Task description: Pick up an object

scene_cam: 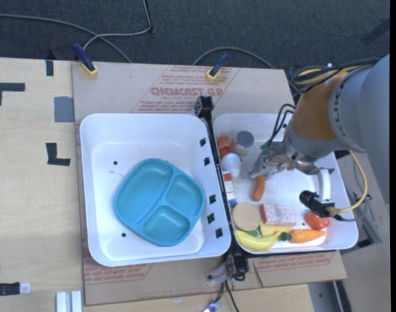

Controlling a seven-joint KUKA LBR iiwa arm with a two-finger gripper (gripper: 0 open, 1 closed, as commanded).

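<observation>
Right bin point(344, 242): your gripper point(266, 166) hangs low over its middle, the arm point(328, 112) coming in from the right. The fingers point(257, 171) stand a little apart, and you can see nothing between them (the wrist hides part of the tips). The sausage point(259, 188), orange-red and lying nearly upright in the view, sits just below the tips, close to touching them yet outside the gap.

Same bin, further contents: a bottle point(229, 169) along the left wall, a grey cup point(244, 138) near the top, a round bun point(246, 216), a red-and-white box point(277, 214), a banana point(256, 240) at the bottom edge, a carrot point(303, 236) beside it, a tomato point(316, 221) at the right.

Left bin point(93, 132): one blue plate point(160, 201) with three compartments, lying flat, well apart from your gripper.
</observation>
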